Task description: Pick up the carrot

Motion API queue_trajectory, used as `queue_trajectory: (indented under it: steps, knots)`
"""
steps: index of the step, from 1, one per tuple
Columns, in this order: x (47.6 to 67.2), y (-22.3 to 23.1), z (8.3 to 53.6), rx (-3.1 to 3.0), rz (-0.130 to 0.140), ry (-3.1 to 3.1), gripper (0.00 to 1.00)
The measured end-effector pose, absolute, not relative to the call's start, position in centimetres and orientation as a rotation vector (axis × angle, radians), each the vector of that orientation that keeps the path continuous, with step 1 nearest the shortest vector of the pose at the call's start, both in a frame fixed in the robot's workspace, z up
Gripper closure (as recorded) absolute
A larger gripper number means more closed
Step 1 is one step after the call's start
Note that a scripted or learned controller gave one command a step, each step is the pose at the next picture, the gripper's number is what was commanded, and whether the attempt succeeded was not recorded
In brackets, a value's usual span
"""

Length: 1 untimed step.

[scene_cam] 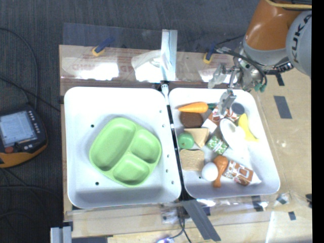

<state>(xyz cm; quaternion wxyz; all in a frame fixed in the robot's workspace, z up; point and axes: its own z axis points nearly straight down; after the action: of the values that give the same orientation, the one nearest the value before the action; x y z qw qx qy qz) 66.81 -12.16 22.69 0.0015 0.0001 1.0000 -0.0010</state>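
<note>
While the grey arm (283, 24) with its orange band reaches in over the far right corner of the bench, the gripper (229, 99) hangs above the far edge of the right bin (268, 171). Whether its fingers stand apart or closed cannot be told from this slanted view; nothing shows between them. The carrot (193, 107) lies on its side just to the left of the gripper, near it but apart from it, close to the bin's far wall with its narrow end pointing away from the tool. Directly on the near side of the carrot sits a brown block (192, 119). Below the gripper a white spoon-like piece (234, 135) and a yellow banana (246, 127) lie among small printed cartons. Farther toward the near edge rest a white egg (209, 172) and a drumstick (219, 167). Well to the left of the gripper, the left bin (76, 186) holds a green divided plate (126, 151).
</note>
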Motion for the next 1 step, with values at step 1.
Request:
queue_trajectory:
  steps: [1]
  knots:
    - [65.33,-10.19,12.27,0.237,-0.006,3.093,0.0]
